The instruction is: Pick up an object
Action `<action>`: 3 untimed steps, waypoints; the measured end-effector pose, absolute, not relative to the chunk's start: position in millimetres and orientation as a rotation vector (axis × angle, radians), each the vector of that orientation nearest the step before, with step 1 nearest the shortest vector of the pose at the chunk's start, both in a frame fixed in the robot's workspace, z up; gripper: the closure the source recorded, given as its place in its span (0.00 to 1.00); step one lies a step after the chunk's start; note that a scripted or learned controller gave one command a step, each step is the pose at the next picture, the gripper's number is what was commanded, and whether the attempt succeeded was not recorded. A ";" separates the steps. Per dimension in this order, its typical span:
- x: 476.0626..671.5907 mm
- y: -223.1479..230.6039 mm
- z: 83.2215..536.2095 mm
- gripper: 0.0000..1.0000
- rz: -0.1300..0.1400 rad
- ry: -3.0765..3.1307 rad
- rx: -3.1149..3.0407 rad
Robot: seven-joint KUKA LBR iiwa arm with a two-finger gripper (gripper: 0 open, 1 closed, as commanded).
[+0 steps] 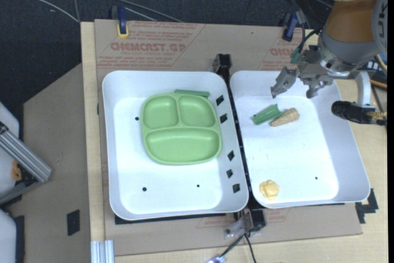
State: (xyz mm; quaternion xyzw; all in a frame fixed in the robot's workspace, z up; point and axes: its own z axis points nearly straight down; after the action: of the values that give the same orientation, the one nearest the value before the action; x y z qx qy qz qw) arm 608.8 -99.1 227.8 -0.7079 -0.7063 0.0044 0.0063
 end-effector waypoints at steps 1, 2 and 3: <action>611.4 -99.0 235.3 0.00 0.000 -2.221 -2.220; 618.5 -104.6 185.5 0.00 0.006 -2.217 -2.218; 625.5 -107.2 140.0 0.00 0.004 -2.219 -2.218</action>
State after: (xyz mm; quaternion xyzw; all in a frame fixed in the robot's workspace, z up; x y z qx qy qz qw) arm 625.5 -107.2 140.0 -0.7071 -0.7072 0.0013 0.0022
